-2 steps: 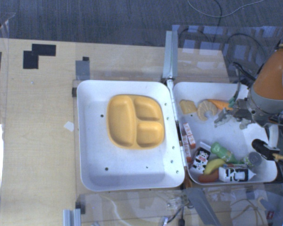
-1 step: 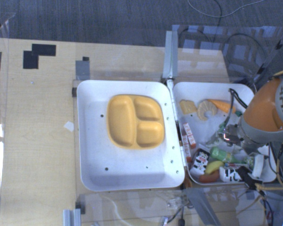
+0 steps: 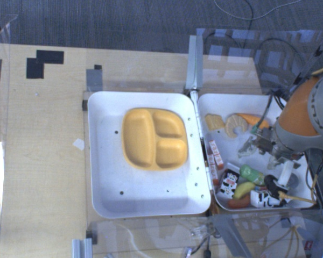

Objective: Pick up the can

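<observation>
The pale wooden worktop [image 3: 37, 160] carries two shallow white bins side by side, with dark carpet beyond its far edge and two black marks near its far left corner; the left bin [image 3: 105, 192] holds a yellow tray [image 3: 153, 138] with three compartments, lying near the bin's middle and slightly toward its far side; the right bin [image 3: 222, 106] is crowded with small things, and the grey arm [image 3: 307, 114] with its orange band reaches in over it from the right; the pincer [image 3: 257, 145] hangs above the middle of that bin, its metal parts pointing left, and whether it is released or clenched I cannot tell, nor can I see anything held in it; at the far side of the right bin lie a tan bread-like piece [image 3: 214, 122], a pale round slice [image 3: 237, 125] just beside it, and an orange piece [image 3: 254, 120] behind that; along the bin's left wall lies a small red and white packet [image 3: 216, 155]; near the front edge sit a green piece [image 3: 252, 173], a black and white patterned box [image 3: 229, 180], a yellow banana-like piece [image 3: 243, 188], a red piece [image 3: 238, 202] and a black and white cup-like thing [image 3: 266, 199]; I cannot tell which of these, if any, is the can.
</observation>
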{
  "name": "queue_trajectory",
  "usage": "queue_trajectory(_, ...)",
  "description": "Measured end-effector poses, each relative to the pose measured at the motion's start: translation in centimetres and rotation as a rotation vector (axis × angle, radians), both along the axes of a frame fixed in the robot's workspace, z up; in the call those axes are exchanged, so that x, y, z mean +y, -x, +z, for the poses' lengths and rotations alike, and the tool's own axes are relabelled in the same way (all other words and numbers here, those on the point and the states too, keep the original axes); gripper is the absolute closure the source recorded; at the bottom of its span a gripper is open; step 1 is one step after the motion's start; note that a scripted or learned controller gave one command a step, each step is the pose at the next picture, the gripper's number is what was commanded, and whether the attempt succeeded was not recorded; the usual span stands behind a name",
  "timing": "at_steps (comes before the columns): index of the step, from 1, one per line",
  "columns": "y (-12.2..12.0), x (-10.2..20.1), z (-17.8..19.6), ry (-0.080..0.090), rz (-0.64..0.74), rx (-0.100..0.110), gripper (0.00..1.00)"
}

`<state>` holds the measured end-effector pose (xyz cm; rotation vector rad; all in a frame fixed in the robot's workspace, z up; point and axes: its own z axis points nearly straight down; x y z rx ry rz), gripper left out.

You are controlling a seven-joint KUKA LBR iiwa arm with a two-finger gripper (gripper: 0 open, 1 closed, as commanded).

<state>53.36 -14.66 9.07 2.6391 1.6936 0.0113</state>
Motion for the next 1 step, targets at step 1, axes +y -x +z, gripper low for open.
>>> queue_trajectory(1,4.02,-0.68,-0.09,-0.004,-0.247,-0.009,0.00)
